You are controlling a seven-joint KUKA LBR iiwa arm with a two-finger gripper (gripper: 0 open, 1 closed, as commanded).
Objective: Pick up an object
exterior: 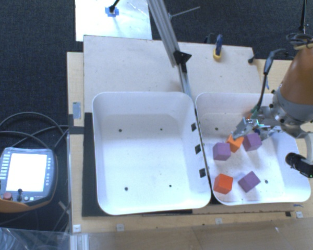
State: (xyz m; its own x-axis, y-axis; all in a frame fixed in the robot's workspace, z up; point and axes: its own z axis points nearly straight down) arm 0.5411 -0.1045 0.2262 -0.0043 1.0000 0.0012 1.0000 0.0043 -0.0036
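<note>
Arm: grey iiwa arm [302,87] with its orange band reaches in from the right and is over the right bin.
Gripper: gripper [249,126] sits low over the upper middle of the right bin [292,191]; its metal tip is just above the cluster of blocks.
Gripper state: cannot tell from this view; nothing is clearly seen held.
Orange block, upper: small orange block [235,142] lies directly under and just below-left of the gripper tip, partly hidden by it; touching or apart cannot be told.
Purple block, right: purple block [252,141] is just beside that orange block, on its right, under the gripper body.
Purple block, left: purple block [221,151] lies just left and below the orange one, near the gripper.
Orange block, lower: orange block [224,183] lies near the bin's front left corner, well apart from the gripper.
Purple block, lower: purple block [249,181] is beside the lower orange block, to its right.
Left bin: left bin [109,191], white, beside the right one.
Pendant: teach pendant [22,178] rests on the floor at far left.
</note>
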